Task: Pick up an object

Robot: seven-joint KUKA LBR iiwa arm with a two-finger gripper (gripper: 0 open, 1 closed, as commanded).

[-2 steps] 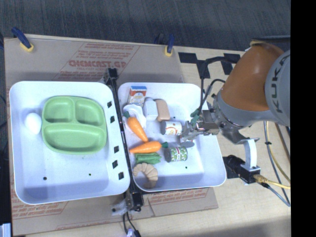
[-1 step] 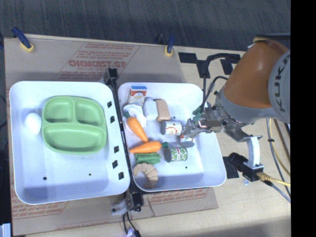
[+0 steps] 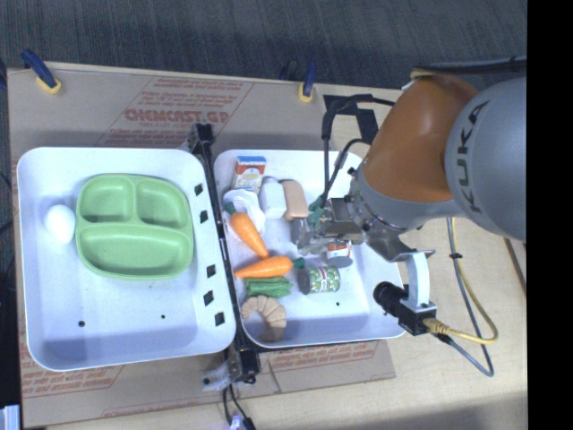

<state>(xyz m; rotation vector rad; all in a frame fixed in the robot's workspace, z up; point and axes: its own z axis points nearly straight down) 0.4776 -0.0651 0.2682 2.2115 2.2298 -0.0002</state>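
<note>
Both white bins point(image 3: 54, 330) look like smooth moulded plastic with a soft sheen. The green divided tray point(image 3: 134, 225) is matt plastic, and the white egg point(image 3: 59, 223) beside it is smooth and slightly glossy. The carrots point(image 3: 255, 249) and croissant point(image 3: 266, 314) look like plastic toys. The small can point(image 3: 320, 279) has a printed, shiny label. Printed brown cardboard point(image 3: 170, 106) under the bins is matt and papery. The arm's orange band point(image 3: 412, 150) and grey shell point(image 3: 497, 159) are smooth and semi-gloss.

The bench point(image 3: 474, 365) bears a brown cardboard sheet point(image 3: 170, 106) held by blue clamps point(image 3: 40, 72) at its far edge. Two white bins point(image 3: 36, 330) rest side by side on the cardboard, touching along their inner walls.
</note>
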